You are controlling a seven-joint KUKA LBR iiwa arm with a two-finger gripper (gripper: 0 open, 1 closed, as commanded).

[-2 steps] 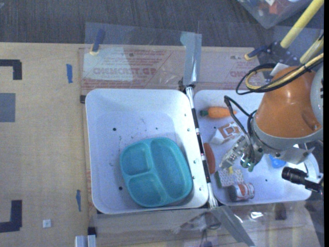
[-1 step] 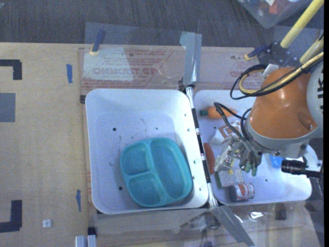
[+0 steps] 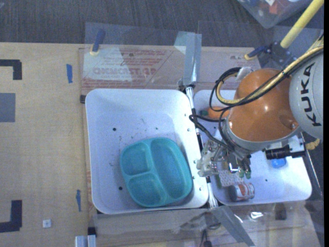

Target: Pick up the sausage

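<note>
- Presently the arm hangs over the right bin, its orange band hiding much of the bin's far part. Lettering on the grey body reads "KUKA".
- Left bin holds a teal divided plate toward its near side. It has no part in this step.
- Clear sheet beyond the left bin carries faint red print, too washed out to read with certainty.
- Gripper sits over the right bin's left side. Whether it is apart or together cannot be told.
- Sausage, judged to be the short reddish-brown piece, lies by the right bin's near wall, just near-right of the gripper and untouched.
- Recommended: move nearer and slightly right, centre over the piece, close across its short width and descend straight. The near wall leaves little clearance.
- Small blue piece and orange piece lie apart from the sausage and do not obstruct it.
</note>
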